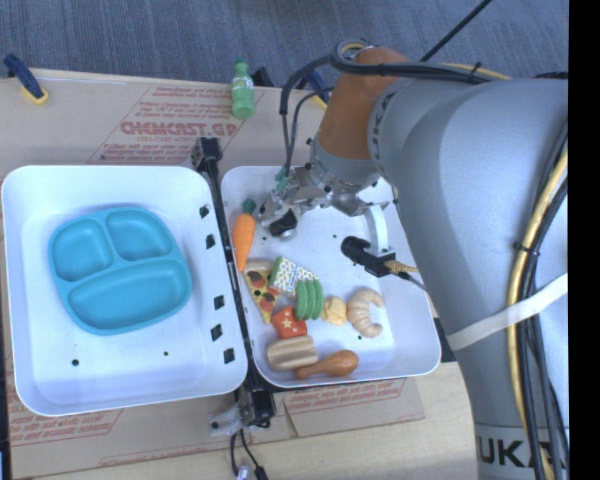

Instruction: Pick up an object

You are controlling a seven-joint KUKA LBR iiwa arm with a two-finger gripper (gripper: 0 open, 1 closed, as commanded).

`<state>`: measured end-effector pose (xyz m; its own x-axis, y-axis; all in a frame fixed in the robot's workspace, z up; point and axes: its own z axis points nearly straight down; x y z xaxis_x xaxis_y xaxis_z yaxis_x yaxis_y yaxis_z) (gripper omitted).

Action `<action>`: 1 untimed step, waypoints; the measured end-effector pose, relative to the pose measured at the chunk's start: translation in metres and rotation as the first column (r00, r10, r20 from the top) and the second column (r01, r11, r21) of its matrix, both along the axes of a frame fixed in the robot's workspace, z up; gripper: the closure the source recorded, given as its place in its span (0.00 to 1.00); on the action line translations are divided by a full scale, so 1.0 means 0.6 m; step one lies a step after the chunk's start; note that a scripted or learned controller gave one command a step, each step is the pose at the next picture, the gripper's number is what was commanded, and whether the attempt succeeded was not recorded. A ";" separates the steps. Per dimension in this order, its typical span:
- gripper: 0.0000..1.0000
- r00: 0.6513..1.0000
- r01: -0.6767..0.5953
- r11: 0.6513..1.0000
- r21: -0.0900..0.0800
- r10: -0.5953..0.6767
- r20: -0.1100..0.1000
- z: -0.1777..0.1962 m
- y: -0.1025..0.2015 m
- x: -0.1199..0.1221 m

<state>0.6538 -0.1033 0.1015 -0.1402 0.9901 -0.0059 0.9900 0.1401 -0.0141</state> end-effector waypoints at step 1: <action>1.00 0.996 0.093 0.996 0.007 -0.093 0.014 0.216 0.051 -0.030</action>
